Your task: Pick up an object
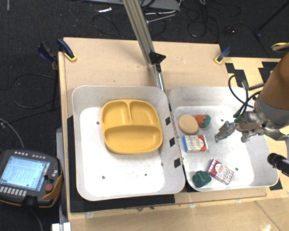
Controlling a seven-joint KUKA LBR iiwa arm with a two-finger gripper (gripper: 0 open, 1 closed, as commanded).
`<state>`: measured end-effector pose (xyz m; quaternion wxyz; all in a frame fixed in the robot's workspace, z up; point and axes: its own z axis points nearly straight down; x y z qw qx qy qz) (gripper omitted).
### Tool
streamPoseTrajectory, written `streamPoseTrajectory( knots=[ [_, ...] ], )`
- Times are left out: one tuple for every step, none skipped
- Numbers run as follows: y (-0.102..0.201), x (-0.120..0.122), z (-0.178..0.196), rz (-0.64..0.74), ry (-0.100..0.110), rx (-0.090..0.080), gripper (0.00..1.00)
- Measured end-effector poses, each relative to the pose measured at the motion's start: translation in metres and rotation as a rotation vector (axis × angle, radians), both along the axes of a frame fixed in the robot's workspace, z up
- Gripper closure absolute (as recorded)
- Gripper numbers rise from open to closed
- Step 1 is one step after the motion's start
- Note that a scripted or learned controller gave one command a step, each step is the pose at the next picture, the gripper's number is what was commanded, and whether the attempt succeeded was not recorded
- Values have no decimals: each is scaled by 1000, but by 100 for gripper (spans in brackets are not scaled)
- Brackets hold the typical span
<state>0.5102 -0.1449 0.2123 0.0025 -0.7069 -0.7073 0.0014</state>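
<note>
Poised over the right shallow white bin [250, 170], the grey two-finger gripper [235, 133], fingers parted and nothing between them. Just beside its near fingertip, toward the bin's middle, a small white carton with a red label [195, 143]; beyond that, a round tan bun-like piece [188, 124] and a red-and-green strawberry toy [203, 120]. Judged barely begun: nothing grasped or lifted yet.

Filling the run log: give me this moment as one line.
tool: open, above right bin, nothing held | nearest: small carton | also: round biscuit, red packet | left bin: yellow divided plate
</note>
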Motion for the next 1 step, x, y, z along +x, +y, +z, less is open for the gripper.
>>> streamPoseTrajectory(
  knots=[
    [-6,3,-60,-2,1,0,0]
  ],
)
